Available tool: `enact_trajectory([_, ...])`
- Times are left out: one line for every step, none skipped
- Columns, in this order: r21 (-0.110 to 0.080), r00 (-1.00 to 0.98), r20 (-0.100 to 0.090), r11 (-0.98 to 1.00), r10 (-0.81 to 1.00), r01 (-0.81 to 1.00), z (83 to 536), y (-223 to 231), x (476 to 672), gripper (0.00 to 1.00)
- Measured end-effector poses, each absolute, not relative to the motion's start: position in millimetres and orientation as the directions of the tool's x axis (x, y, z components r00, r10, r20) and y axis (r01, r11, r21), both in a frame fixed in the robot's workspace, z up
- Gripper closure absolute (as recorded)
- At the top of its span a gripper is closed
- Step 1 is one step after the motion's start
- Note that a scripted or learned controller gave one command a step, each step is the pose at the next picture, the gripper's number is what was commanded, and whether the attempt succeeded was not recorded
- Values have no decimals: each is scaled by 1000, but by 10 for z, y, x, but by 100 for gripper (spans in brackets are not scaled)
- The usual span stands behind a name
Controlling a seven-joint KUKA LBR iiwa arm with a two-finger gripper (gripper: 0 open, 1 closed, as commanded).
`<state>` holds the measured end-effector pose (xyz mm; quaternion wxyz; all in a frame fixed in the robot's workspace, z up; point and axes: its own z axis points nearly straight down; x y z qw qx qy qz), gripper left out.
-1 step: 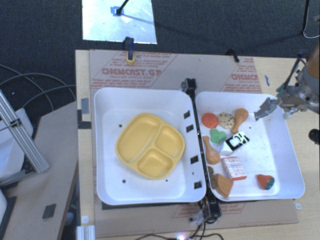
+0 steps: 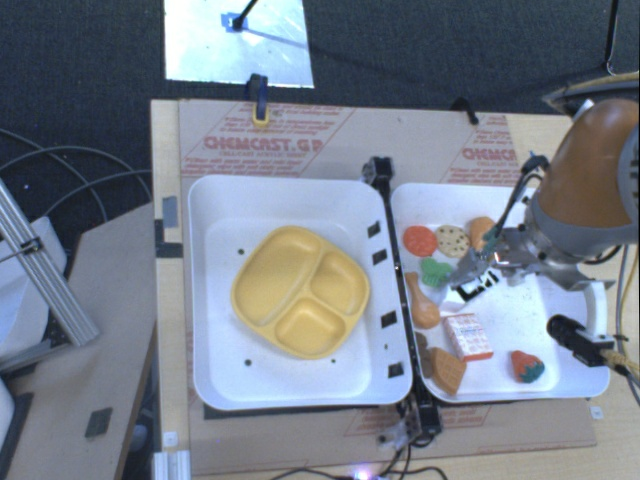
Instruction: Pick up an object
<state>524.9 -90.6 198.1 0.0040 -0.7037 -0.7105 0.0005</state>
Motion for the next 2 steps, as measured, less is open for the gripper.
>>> enact_trajectory([-3,-9,3,9,1000,1000,1831,-325,4851,0])
enact_trajectory([2,-12,2,12,1000,1000,1843,574,4867,0])
